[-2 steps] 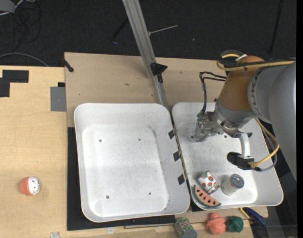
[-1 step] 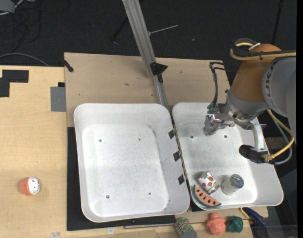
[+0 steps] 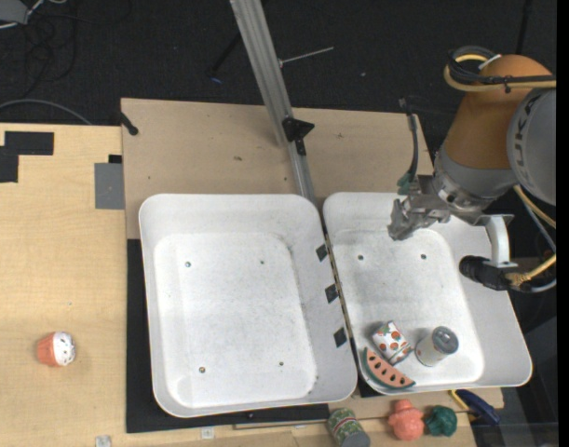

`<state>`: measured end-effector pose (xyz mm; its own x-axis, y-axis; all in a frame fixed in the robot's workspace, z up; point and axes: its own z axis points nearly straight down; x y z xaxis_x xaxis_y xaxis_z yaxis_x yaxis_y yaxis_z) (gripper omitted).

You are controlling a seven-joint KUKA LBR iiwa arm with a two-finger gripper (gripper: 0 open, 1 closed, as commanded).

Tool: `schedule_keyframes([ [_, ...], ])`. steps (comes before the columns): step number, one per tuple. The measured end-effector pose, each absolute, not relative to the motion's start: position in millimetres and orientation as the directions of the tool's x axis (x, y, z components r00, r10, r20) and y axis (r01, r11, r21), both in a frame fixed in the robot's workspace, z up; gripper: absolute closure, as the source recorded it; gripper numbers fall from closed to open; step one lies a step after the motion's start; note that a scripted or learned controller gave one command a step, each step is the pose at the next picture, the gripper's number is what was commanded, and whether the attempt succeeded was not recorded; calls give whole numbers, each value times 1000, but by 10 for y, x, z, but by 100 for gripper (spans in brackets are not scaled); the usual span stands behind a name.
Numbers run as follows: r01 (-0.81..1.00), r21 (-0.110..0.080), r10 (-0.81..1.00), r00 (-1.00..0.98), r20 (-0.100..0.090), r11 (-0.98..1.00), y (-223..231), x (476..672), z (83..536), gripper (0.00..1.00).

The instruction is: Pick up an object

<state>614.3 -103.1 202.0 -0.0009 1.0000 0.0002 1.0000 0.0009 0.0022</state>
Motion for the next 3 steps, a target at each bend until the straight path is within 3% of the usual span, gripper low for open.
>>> schedule_keyframes([
  [1,1000,4,1000,0,-1,0,-1047,6151,2551,100],
  [3,1000,-5,1000,-4,2,4,-49,6256,2415,100],
])
